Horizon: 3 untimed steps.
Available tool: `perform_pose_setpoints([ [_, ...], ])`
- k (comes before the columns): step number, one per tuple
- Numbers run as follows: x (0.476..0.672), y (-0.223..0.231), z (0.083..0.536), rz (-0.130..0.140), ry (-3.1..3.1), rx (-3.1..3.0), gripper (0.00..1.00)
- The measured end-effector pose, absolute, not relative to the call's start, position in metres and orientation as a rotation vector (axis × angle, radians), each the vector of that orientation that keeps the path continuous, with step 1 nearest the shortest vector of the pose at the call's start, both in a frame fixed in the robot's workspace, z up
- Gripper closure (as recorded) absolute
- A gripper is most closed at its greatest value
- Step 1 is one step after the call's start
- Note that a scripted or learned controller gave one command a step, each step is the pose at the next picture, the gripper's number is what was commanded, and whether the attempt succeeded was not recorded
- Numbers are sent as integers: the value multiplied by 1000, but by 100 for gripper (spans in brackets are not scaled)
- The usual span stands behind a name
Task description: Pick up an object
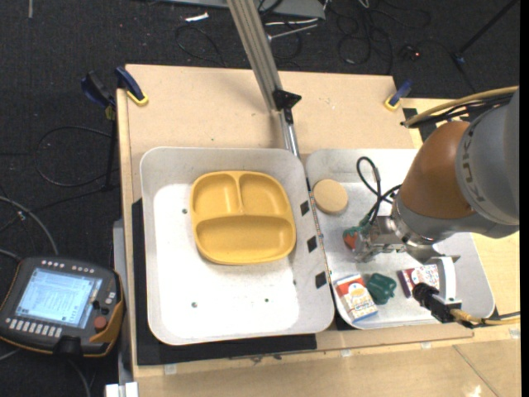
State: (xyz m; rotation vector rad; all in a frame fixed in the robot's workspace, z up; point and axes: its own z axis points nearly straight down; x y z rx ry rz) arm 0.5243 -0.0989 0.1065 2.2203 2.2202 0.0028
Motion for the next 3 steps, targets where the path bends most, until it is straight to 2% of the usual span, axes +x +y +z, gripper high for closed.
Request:
perform_pose_setpoints([
  [1,516,-99,161,4,2220,2217,100],
  [2,527,-96,216,5,2221,2214,100],
  [3,529,-96,250,4,2221,2215,100],
])
